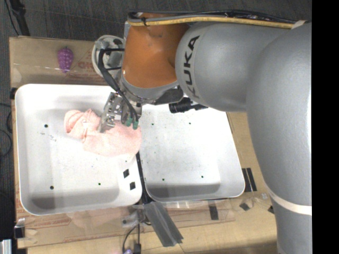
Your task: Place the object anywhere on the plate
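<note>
Filling the right side and upper middle of the frame, the grey arm (254,89) looms closest to the lens, its KUKA lettering running vertically on the housing and its orange band (151,54) sitting just above the wrist. Below that band the gripper (121,118) hangs over the right part of the left bin (32,194), its metal fingers (109,116) pointing down and reaching the top of the pink object (100,134). How far apart those fingers stand cannot be told from this angle, nor whether anything sits between them. That pink object (a soft, crumpled thing, cloth-like in look) lies in the left bin, spreading from the centre of the bin toward its right wall, with a bunched lump at its left end and a flatter, paler spread at lower right. Next to it, the right bin (185,163) sits in the middle of the frame, its upper portion covered by the arm. Both bins rest on a brown bench (37,52), and in the upper left of the frame a small purple object (65,59) lies on that brown surface, well apart from the bins' contents. No plate can be made out with certainty.
</note>
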Robot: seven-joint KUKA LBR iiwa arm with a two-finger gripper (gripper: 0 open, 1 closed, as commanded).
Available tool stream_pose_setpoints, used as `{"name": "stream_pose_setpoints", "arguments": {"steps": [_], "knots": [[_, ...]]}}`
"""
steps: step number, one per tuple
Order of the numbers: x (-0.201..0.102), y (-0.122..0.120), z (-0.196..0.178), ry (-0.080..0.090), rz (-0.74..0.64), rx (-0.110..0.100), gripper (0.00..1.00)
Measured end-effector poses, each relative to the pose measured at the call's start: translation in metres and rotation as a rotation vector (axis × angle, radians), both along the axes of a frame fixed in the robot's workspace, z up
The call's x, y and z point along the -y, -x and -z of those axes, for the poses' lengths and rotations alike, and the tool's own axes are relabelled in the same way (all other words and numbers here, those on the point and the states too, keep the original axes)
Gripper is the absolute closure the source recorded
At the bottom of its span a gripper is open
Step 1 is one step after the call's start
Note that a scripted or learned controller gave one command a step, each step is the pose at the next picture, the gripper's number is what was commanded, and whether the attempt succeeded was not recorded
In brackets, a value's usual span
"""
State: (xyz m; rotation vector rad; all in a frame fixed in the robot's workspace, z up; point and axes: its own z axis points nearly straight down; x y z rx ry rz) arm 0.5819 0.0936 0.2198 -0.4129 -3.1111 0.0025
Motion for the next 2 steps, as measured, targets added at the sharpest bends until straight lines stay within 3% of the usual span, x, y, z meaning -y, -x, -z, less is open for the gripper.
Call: {"name": "stream_pose_setpoints", "arguments": {"steps": [1, 2], "knots": [[-0.0496, 0.0098, -0.0065, -0.001, -0.270, 0.002, 1.00], [-0.0494, 0.0096, -0.0067, -0.001, -0.270, 0.003, 0.00]]}}
